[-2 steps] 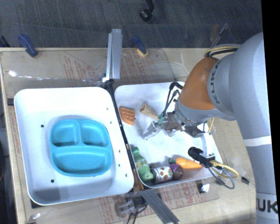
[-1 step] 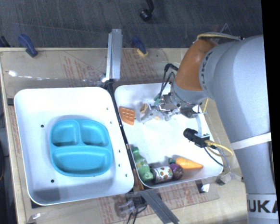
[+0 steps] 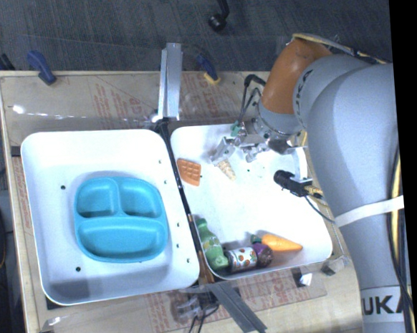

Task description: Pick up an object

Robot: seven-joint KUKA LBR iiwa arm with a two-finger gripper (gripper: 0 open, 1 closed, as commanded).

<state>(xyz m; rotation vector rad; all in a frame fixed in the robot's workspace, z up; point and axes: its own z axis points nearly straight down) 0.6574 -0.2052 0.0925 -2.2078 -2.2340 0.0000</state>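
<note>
- Arm (image 3: pixel 350 137) comes in from the right, orange band (image 3: pixel 288 77) above the wrist, bent over the right bin (image 3: pixel 254 202).
- gripper (image 3: pixel 230 145) sits low in the upper part of the right bin, near its back wall, fingers pointing left. Can't tell if it's open or closed; nothing visibly between the fingers.
- Waffle-looking orange piece (image 3: pixel 189 171) lies flat near the right bin's left wall, just left of the gripper, apart from it.
- Small pale cone-shaped item (image 3: pixel 227 170) just below the gripper; contact unclear.
- Along the right bin's front edge: green items (image 3: pixel 210 245) in the left corner, a small can (image 3: pixel 241 259) on its side, a dark purple item (image 3: pixel 262 253) next to it, a carrot (image 3: pixel 281 244) to the right.
- Left bin (image 3: pixel 47 211) holds a blue divided plate (image 3: pixel 119 218), three compartments, sitting flat mid-bin.
- Both bins side by side on the counter (image 3: pixel 88 93), blue clamps (image 3: pixel 41 67) at its back edge.
</note>
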